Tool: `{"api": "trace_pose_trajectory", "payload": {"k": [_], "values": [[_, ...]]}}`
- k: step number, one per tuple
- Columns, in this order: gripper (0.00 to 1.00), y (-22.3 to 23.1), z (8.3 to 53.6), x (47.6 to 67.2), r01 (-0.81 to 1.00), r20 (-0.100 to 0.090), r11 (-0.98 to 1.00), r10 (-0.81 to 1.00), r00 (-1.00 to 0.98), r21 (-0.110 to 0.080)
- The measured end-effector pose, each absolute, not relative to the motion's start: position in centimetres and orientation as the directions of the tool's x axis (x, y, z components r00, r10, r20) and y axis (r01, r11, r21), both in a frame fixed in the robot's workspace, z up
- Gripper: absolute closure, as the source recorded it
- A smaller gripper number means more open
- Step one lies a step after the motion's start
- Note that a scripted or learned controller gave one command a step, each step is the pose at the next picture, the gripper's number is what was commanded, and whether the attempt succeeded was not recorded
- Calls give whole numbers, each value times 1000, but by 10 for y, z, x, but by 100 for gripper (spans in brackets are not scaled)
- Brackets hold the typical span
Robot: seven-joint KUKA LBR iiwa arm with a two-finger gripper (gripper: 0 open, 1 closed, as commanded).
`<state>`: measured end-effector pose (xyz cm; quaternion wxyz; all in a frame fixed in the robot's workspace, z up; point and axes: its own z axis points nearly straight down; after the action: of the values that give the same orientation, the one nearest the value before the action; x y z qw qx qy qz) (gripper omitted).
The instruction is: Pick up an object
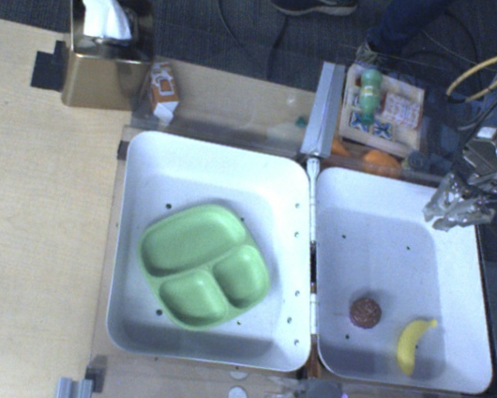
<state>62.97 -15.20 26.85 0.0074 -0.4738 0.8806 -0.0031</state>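
Note:
A yellow banana (411, 342) lies near the front right corner of the right bin (385, 236). Just left of it sits a small dark brown round object (365, 311). A green divided plate (206, 264) lies in the left bin (168, 170). My gripper (456, 210) hangs over the back right edge of the right bin, well away from the banana and the brown object. Nothing shows between its fingers.
Behind the bins stand a gold tissue box (99, 48), a small orange carton (162, 89), and a pack of items (384, 103) with an orange thing beside it. Cables run at the back right. Wooden benchtop lies left of the bins.

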Motion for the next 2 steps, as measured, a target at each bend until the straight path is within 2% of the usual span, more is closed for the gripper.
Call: {"api": "trace_pose_trajectory", "payload": {"k": [1,2], "values": [[100,-175,104,592,-883,-5,470,-883,-470,-9],[100,-88,337,603,-565,-19,825,-565,-825,-12]]}}
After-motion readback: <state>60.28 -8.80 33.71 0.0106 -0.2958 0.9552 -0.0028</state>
